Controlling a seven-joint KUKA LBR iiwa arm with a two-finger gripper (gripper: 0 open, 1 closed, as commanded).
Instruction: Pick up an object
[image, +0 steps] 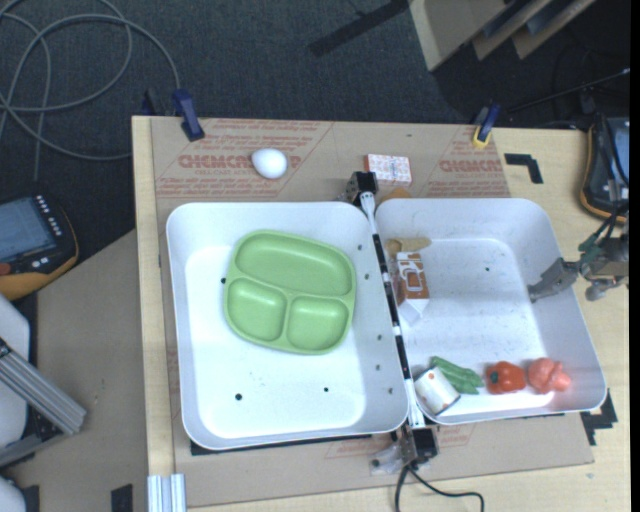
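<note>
The right bin (500, 225) holds several small things. A brown and white packet (410, 276) lies against its left wall. Along the front edge sit a white cup on its side (433, 389), a green vegetable (459, 375), a red pepper (506, 377) and a pinkish-red fruit (547, 374). My gripper (575, 274) hangs at the right rim of this bin, well away from all of them, with nothing seen in it.
In the left bin (200, 380) lies a green divided plate (290, 291). Behind the bins, on the cardboard, are a white ball (268, 162) and a small patterned box (388, 168). Blue clamps (186, 113) (486, 123) grip the board's back edge.
</note>
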